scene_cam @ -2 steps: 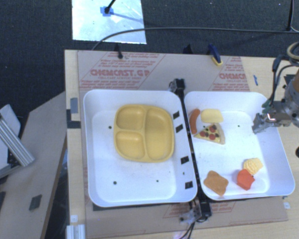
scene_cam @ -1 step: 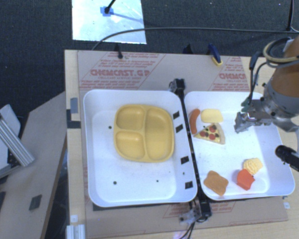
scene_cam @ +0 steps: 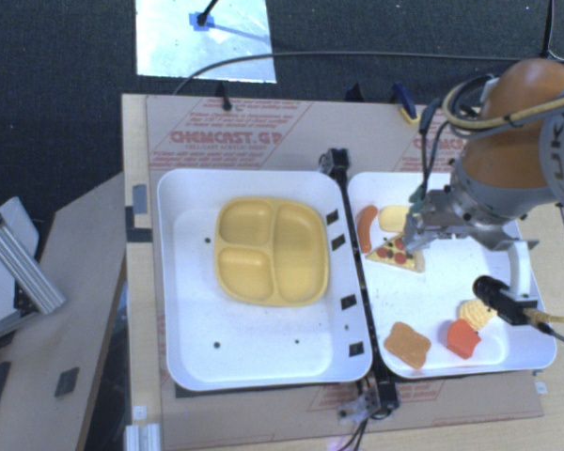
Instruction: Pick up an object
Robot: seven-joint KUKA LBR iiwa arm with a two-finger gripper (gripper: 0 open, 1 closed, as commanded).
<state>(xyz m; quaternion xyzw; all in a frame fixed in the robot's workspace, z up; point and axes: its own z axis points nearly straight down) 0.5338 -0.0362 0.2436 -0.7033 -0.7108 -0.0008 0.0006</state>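
Note:
My gripper (scene_cam: 415, 240) reaches down into the right bin (scene_cam: 432, 327), its tip right over a toy pizza slice (scene_cam: 395, 255). Just left of it lie a red sausage (scene_cam: 366, 227) and a pale yellow round piece (scene_cam: 392, 218). Nearer the front of the same bin sit a brown toast piece (scene_cam: 408, 345), a red-orange block (scene_cam: 462, 338) and a small yellow ruffled piece (scene_cam: 476, 314). Nothing is visibly between the gripper's tips.
The left bin (scene_cam: 193, 346) holds a yellow divided plate (scene_cam: 269, 251). A black clip strip (scene_cam: 350, 271) runs along the divider between the bins. The bench's cardboard top (scene_cam: 254, 134) extends behind both bins.

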